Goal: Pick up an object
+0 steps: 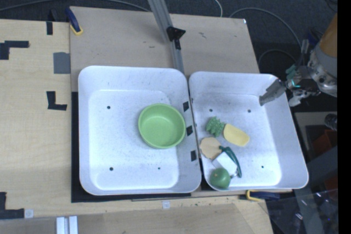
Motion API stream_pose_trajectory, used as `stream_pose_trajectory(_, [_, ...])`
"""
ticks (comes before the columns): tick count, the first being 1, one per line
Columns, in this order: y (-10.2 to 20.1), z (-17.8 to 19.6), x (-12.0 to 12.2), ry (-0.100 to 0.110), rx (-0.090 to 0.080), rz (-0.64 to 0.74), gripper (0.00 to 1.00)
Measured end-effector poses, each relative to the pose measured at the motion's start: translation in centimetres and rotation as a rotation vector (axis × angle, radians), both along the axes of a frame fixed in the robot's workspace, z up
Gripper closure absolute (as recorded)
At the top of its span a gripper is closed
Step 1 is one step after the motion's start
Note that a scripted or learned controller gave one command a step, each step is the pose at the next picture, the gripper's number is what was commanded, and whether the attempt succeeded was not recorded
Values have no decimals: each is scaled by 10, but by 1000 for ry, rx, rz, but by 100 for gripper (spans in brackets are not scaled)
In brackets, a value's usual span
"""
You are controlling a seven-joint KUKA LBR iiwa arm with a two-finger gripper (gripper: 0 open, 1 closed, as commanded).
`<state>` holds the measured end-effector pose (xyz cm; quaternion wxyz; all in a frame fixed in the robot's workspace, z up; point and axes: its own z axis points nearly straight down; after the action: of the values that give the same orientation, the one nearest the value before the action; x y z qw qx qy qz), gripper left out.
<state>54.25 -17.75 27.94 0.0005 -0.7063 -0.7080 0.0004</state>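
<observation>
My gripper (283, 95) hangs over the right bin's (258, 82) far right edge, open, with nothing between its fingers. The objects lie in that bin's near left part, well apart from the gripper. They are a bumpy green piece (215, 127), a yellow piece (236, 135), a tan disc (209, 147), a white block with a teal handle (227, 161) and a green ball (220, 177). A green bowl (161, 126) sits upright in the middle of the left bin (104, 90).
A slanted grey pole (156, 0) with a black clamp (175, 33) stands behind the bins, at the seam between them. Cables trail across the dark floor beyond the bench. The right bin's right half is bare floor.
</observation>
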Motion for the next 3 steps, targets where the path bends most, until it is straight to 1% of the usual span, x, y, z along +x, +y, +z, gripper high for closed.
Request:
stream_pose_trajectory(1, [0, 0, 0, 0, 0, 0, 0])
stream_pose_trajectory(2, [-4, -45, 2, 5, 0, -2, 0])
stream_pose_trajectory(3, [0, -89, -2, 5, 0, -1, 0])
